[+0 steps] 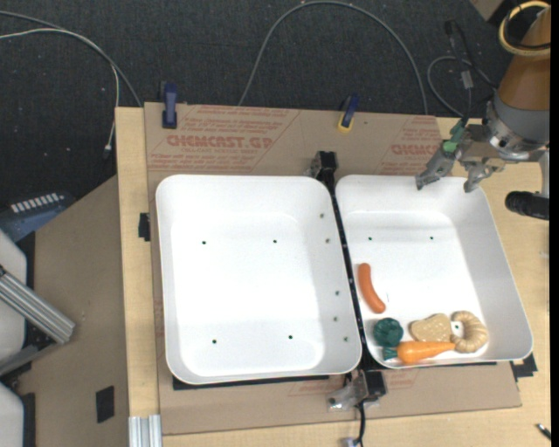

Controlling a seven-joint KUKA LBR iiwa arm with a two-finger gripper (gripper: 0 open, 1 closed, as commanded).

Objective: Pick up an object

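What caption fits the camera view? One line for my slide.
Open gripper above right bin's far edge; sausage, carrot clustered at its near end.

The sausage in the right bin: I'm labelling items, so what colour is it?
Orange-red, plain, no pattern. The sausage shows best in the camera view, lying alone above the other toy foods.

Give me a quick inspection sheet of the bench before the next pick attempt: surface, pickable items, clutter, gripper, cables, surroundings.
Surface: cardboard-covered bench bearing a left bin and a right bin, side by side.
Job's things: all in the right bin's near end: orange sausage, green lump, tan biscuit-like piece, croissant, carrot.
Clutter: nothing seen.
Gripper: gripper open, holding nothing, above the right bin's far edge, well apart from the items.
Cables: thin pale cables arc over the dark floor behind the bench.
Surroundings: blue clamp and yellow-blue clamp on the bench's far edge; metal rail at left.
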